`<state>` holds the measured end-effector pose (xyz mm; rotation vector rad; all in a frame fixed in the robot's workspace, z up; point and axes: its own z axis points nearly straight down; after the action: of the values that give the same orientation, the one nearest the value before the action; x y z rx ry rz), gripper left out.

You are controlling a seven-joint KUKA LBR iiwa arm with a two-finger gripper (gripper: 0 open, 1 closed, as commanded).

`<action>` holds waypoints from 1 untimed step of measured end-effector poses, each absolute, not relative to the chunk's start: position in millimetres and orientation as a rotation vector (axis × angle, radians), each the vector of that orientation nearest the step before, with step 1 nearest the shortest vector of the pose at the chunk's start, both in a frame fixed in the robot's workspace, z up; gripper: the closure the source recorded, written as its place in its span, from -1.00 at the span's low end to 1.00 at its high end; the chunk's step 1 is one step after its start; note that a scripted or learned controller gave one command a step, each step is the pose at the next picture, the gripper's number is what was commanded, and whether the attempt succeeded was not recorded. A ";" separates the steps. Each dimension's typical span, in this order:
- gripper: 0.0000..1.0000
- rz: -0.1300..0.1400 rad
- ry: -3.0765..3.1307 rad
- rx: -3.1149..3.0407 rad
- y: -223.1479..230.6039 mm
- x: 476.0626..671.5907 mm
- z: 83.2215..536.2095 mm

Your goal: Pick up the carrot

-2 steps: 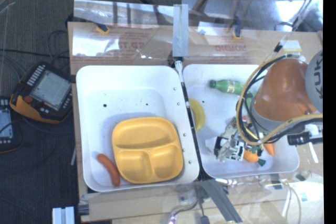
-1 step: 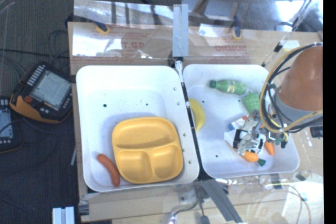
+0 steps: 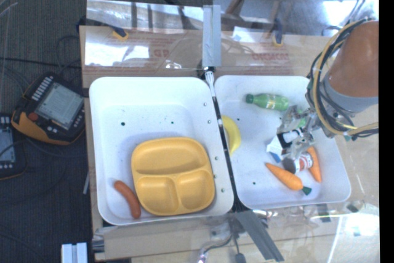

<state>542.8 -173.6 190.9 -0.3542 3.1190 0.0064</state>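
The camera looks down on two white bins side by side. The left bin (image 3: 104,108) holds a yellow tray (image 3: 173,174) with three compartments, lying toward the bin's near side. A sausage (image 3: 127,198) lies just left of the tray, near the bin's front left corner, at a slant.

In the right bin (image 3: 258,194), a banana (image 3: 232,133) rests against the left wall, beside the divider between the bins. A green bottle (image 3: 268,101) lies on its side toward the far side of the bin. The carrot (image 3: 285,176) lies in the near right part of the bin, pointing left, with its green end toward the front right corner. A second, thinner orange piece (image 3: 314,164) lies just right of it, along the bin's right side. Between them sits a small red and white object (image 3: 303,163), partly hidden by the gripper.

The arm (image 3: 357,77) reaches in from the right, its orange band high above the right bin's edge, with cables looping around the wrist. The gripper (image 3: 294,141) hangs low over the right bin, just above the carrot and the red and white object. How far its fingers stand apart cannot be told, since the parts blur together with a white and blue scrap (image 3: 275,145) beneath it. Nothing can be seen clamped between them, and the carrot lies on the bin floor.

Behind the bins stands a clear panel (image 3: 148,34). A teach pendant (image 3: 54,109) lies on the floor to the left.
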 end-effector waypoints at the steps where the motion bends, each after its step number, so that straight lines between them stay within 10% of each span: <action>1: -1.00 0.006 3.119 -0.354 -173.9 542.7 191.0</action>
<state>542.7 -173.9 191.0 -0.3540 3.1189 0.0063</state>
